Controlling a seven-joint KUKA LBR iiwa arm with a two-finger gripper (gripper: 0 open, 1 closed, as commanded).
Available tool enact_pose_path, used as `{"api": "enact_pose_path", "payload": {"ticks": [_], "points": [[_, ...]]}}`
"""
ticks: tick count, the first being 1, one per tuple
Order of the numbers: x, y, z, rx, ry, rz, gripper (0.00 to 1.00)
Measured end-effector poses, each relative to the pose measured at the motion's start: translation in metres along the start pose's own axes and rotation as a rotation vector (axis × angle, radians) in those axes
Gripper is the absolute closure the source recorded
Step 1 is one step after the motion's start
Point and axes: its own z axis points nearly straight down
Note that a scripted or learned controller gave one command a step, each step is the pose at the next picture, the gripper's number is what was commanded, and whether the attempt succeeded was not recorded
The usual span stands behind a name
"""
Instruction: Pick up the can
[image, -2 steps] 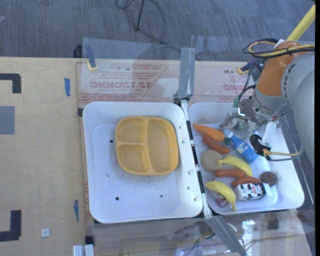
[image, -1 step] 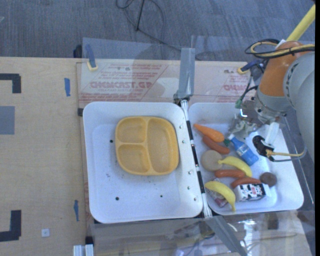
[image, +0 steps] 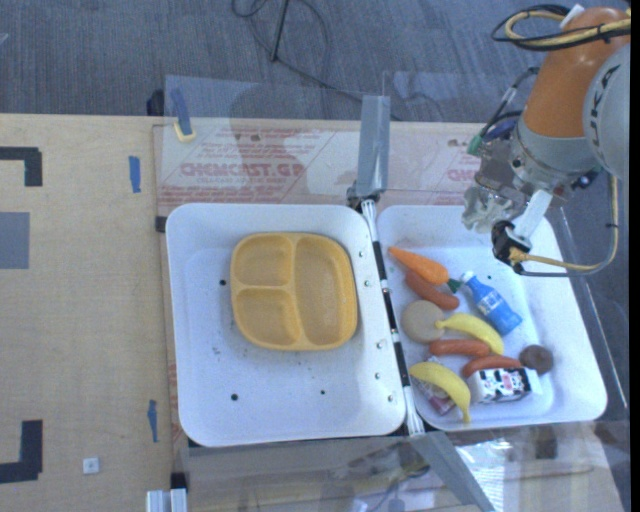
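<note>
A pale wood tabletop (image: 80, 300) bears blue tape marks and a clear sheet printed "CHEMCAST". The can (image: 503, 384), cow-patterned, lies at the right bin's (image: 575, 340) five o'clock corner. The hand (image: 487, 213) hovers at one o'clock; whether spread, I cannot tell.

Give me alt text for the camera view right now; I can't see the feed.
The gripper hovers over the far edge of the right bin, above a carrot, blue bottle, bananas, sausages and a cow-print can. The left bin bears a yellow divided plate.
</note>
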Motion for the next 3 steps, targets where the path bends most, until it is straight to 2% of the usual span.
{"api": "enact_pose_path", "payload": {"ticks": [1,2,3], "points": [[0.034,-0.009,-0.060,0.000,0.000,-0.004,1.00],[0.071,-0.057,-0.056,0.003,-0.001,0.009,1.00],[0.085,-0.034,-0.147,0.000,-0.001,0.100,1.00]]}}
